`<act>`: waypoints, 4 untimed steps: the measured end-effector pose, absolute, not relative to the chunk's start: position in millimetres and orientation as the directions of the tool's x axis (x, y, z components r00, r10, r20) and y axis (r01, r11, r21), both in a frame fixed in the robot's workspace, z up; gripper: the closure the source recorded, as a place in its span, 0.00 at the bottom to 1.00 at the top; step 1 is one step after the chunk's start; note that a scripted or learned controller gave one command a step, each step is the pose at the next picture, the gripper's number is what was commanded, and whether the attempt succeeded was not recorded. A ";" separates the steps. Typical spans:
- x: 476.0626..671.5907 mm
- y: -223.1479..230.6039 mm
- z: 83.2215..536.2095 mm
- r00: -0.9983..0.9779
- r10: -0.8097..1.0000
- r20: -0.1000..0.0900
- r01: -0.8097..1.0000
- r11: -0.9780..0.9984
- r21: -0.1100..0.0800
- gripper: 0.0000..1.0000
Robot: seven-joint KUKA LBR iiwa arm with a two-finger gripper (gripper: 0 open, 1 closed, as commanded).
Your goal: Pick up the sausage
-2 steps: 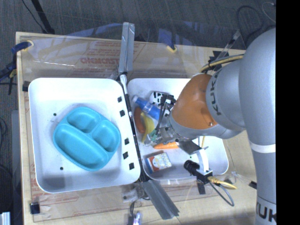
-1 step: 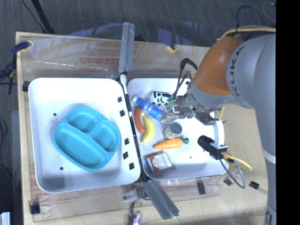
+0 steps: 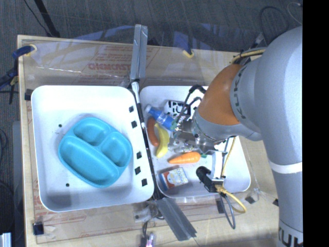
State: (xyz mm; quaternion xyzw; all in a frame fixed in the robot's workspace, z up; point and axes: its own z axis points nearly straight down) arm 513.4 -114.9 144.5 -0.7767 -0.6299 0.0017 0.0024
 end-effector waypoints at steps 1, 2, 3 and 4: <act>514.4 -118.6 91.3 0.250 0.968 0.001 0.968 -0.250 -0.004 1.00; 538.9 -60.2 191.9 0.019 1.000 0.001 1.000 -0.019 0.001 1.00; 567.7 -106.5 181.4 0.183 0.983 0.000 0.983 -0.183 -0.004 1.00; 553.3 -184.6 211.9 0.311 0.950 0.000 0.950 -0.311 -0.003 1.00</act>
